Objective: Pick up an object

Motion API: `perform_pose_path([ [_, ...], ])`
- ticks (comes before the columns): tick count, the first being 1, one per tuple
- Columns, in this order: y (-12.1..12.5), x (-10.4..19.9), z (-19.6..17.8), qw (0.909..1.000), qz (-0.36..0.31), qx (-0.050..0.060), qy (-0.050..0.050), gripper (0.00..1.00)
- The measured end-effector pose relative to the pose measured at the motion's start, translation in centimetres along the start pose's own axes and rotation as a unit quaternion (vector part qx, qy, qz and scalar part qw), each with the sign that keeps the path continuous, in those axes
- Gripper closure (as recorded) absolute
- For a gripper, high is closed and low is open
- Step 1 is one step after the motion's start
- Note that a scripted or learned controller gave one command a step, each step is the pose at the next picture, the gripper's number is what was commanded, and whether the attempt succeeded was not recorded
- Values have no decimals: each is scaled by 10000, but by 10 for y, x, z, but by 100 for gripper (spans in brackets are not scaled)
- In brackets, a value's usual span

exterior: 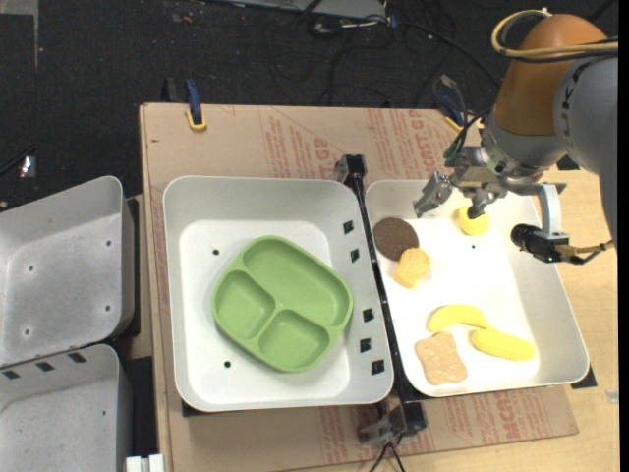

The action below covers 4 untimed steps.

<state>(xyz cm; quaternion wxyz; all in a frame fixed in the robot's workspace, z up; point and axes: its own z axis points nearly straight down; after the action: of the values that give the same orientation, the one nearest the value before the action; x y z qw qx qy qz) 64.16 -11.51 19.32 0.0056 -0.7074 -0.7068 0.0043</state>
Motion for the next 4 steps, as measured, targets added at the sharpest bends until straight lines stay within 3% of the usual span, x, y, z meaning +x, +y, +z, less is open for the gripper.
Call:
perform_pose_path([
  [1,3,0,-9,10000,-10,-70,-9,0],
  [3,-7,0,95,10000,1,-47,-8,0],
  [4,-5,-1,81,10000,4,-79,-14,100],
])
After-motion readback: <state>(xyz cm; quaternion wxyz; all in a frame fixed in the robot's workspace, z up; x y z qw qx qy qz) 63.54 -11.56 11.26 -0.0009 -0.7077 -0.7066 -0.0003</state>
